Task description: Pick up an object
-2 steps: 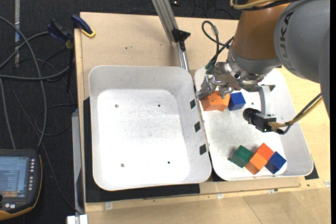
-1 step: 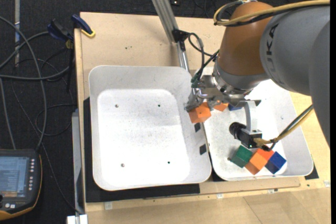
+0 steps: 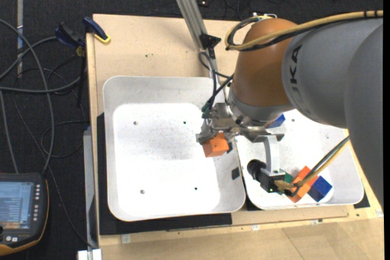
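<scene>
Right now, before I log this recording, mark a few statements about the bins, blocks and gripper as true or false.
1. The orange block is right at the gripper. True.
2. The blue block lies in the left bin. False: it lies in the right bin, near its front corner.
3. The gripper is over the left bin's right side. True.
4. The band above the wrist is green. False: it is orange.

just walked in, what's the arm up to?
The arm reaches in from the right, its gripper over the right side of the left bin, directly on top of an orange block. Whether the block is actually gripped can't be told from this view. A blue block and another orange piece lie in the right bin.
</scene>
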{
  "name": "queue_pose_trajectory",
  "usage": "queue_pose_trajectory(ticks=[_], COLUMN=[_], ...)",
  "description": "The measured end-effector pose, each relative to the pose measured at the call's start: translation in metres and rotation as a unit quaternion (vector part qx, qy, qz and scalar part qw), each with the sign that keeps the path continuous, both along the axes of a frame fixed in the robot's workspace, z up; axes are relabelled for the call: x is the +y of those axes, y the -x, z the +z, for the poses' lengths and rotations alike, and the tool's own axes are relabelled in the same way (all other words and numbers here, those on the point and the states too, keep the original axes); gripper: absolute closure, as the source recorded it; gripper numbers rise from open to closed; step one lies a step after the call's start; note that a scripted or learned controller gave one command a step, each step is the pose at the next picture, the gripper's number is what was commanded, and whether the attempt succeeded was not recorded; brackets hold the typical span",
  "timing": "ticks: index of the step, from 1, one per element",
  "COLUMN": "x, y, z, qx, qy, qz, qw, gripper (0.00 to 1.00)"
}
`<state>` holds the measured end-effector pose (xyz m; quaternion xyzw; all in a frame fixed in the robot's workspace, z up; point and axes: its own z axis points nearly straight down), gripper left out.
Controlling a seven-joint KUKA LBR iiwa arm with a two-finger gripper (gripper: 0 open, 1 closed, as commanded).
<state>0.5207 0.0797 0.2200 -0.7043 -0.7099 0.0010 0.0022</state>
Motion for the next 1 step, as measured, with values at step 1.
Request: queue_pose_trajectory(ticks=[1], x=[-0.0035], y=[-0.0014], z=[0.0005], qx=[-0.002], qy=[0.0008], qz=[-0.004], qw=[1.0], gripper=[0.0])
